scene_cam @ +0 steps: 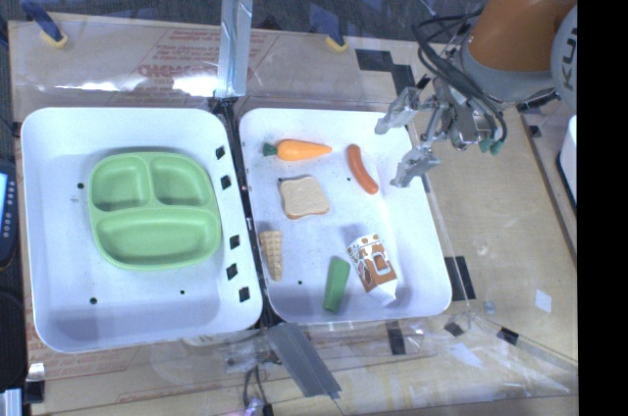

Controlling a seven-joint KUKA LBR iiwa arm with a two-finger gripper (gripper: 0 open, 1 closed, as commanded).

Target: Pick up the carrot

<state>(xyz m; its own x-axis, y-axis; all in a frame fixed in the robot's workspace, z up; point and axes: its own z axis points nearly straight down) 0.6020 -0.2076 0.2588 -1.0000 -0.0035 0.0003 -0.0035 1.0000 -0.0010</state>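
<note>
You are at the approach step: the gripper (409, 141) hangs over the right rim of the right bin (444, 279), its two fingers spread apart with nothing between them, so nothing has been picked yet. The carrot (302, 149) lies on the bin floor well to the left of the gripper in the camera view, at about the same height in the frame. Its long axis runs nearly level across the view, the green stalk end pointing away from the gripper toward the divider between the bins, the orange tip pointing back toward the gripper. Between the gripper and the carrot lies a sausage (362, 169), set at a slant, close to the carrot's tip but apart from it; a slice of toast (303, 196) sits just below the carrot. Your next move, as I judge it, calls for carrying the gripper left past the sausage, turning the fingers to close across the carrot's short width, and lowering over its thicker middle.
</note>
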